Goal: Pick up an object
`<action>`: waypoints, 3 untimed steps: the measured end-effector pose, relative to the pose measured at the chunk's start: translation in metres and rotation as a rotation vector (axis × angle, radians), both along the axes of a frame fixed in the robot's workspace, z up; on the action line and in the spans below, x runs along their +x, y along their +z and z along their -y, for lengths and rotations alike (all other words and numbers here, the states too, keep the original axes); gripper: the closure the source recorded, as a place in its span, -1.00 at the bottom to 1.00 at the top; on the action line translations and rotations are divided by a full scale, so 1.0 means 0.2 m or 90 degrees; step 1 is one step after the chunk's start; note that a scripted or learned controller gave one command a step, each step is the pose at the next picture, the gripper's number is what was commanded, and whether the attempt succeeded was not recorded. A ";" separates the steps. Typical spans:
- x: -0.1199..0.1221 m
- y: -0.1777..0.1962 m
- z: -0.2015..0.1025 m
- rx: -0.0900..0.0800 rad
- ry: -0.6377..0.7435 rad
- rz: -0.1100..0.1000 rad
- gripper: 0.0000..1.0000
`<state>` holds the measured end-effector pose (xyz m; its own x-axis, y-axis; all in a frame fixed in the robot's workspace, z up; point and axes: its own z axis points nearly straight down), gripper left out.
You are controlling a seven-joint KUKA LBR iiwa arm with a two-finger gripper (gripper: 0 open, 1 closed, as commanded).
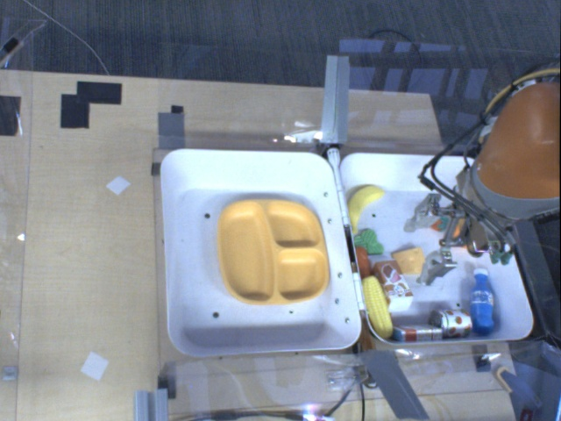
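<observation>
My gripper (431, 240) hangs over the middle of the right bin (522, 327), open, with nothing between its fingers. One fingertip (423, 214) points toward the bin's back and the other (436, 268) toward its front. Just left of the gripper lies a tan wedge (408, 260), and a small red-and-white carton (396, 285) sits in front of that wedge. A blue bottle (480, 301) stands to the gripper's front right. Beside it lie a can (456, 324) and a marker-like stick (415, 332).
A yellow fruit (365, 202), a green toy (368, 240), an orange piece (362, 260) and a corn cob (377, 306) line the right bin's left wall. The left bin (188, 235) holds a yellow divided plate (230, 235). The arm's orange band (526, 147) overhangs the right side.
</observation>
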<state>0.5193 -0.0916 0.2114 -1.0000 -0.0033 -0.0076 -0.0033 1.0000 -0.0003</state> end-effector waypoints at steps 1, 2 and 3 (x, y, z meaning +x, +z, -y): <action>-0.09 -0.60 0.19 -0.004 0.064 0.009 -1.00; 0.15 -0.61 0.53 -0.001 -0.069 0.004 -1.00; 0.44 -0.53 0.56 0.001 -0.274 0.004 -1.00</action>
